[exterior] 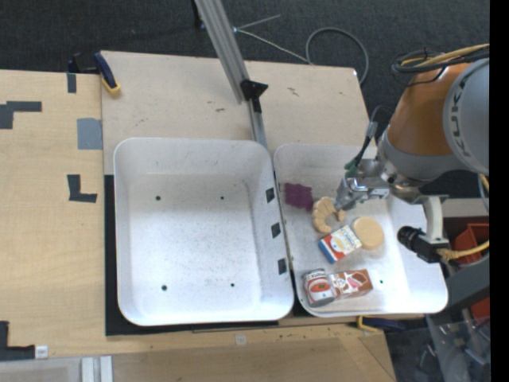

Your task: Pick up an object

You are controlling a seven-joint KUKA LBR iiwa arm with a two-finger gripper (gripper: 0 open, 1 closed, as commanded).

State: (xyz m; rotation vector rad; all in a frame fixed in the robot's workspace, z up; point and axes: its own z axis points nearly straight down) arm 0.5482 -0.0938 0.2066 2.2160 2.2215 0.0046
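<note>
Camera view: right bin (413, 289) holds purple block (299, 195), carton (339, 243), can (338, 285).

yellow-handled clamp (106, 73), metal pole (227, 46), cable loop (338, 50)

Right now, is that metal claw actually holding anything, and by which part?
It cannot be told. The gripper is low in the right bin, right beside a tan lumpy item, but no hold is visible.
</note>
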